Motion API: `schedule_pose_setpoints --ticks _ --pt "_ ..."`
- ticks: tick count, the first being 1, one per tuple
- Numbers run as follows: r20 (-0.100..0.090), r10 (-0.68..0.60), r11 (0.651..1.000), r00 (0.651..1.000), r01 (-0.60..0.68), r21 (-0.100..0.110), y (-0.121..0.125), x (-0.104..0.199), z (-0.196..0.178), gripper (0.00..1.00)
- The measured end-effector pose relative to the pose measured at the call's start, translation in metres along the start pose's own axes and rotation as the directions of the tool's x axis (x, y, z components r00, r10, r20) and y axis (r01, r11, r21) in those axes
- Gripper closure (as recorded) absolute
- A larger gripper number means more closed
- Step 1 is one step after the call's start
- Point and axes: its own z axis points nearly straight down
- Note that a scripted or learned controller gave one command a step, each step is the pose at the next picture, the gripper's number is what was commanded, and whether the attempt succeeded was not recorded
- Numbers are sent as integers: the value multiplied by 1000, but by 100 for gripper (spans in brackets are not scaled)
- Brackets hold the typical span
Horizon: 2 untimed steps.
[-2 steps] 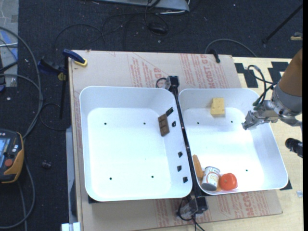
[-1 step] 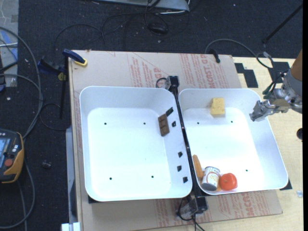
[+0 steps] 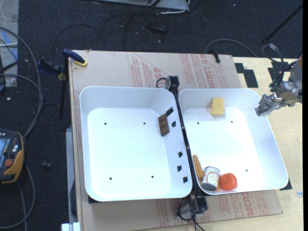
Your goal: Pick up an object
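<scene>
Overhead, two shallow white bins sit side by side on a cardboard-covered bench (image 3: 144, 64). At the right edge of the view the gripper (image 3: 265, 106) hangs just outside the right bin's (image 3: 250, 143) far right corner, over the rim there; whether it is parted or closed I cannot tell, and nothing shows between its tips. Inside the right bin, a yellow sponge block (image 3: 217, 107) lies near the far edge, roughly midway along it, well apart from the gripper. Down in the near left corner of that same bin, three things crowd together: an orange carrot-like stick (image 3: 197, 165) lies along the left wall, a small tin can (image 3: 210, 177) lies tipped beside it, and a red tomato (image 3: 228, 181) touches the can on its right. Over in the left bin (image 3: 125, 148), a brown chocolate-like bar (image 3: 164, 125) leans on the right wall toward the far corner. Beyond the bench's far left corner, a blue and yellow clamp (image 3: 74, 57) rests at the cardboard's edge, and a yellow handheld pendant (image 3: 10, 156) lies on the dark floor at the left
</scene>
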Motion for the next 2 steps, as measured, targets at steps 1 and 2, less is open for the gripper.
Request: schedule_pose_setpoints --ticks 1,2 --pt "-2 -4 1000 1000 4 2 2 52 2 100" --pt "-2 -4 1000 1000 4 3 20 94 6 100"
